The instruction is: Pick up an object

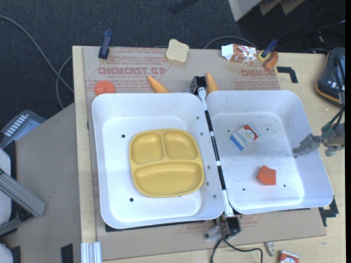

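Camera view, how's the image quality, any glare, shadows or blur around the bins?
Camera view: even, soft light, faint shadows; the white right bin looks bright but keeps its speckles; the orange block and small carton are fairly sharp; the end effector at the right rim is small and soft, detail unclear.

The arm (pixel 334 138) is cut off at the right edge, its hand (pixel 303 147) blurred.

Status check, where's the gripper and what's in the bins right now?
Gripper at right bin's right wall, nothing held. Orange block and small carton lie loose there. Yellow tray in left bin.
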`<state>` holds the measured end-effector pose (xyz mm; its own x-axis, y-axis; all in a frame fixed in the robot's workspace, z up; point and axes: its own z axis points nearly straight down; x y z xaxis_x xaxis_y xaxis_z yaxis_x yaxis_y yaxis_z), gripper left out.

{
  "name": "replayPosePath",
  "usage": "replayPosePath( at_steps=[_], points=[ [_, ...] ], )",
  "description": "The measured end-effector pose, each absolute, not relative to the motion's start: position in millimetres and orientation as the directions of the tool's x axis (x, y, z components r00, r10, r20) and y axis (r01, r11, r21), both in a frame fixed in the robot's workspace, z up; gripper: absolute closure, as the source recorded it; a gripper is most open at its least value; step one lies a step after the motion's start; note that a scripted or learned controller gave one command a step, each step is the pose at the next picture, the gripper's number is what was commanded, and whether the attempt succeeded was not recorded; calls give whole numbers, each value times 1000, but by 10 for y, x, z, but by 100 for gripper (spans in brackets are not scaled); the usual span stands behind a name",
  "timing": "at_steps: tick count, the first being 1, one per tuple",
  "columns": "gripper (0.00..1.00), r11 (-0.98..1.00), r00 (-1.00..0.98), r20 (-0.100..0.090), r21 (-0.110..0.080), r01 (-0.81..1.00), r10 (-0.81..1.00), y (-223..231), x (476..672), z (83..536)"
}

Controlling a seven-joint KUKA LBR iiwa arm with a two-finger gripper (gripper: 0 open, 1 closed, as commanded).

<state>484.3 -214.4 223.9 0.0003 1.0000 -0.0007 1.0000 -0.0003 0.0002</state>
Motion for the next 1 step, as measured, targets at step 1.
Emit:
replayPosePath(
  at_steps=[1],
  points=[
    [0, 1, -1, 2, -2, 1000, 1000, -1656, 5131, 1701]
  ],
)
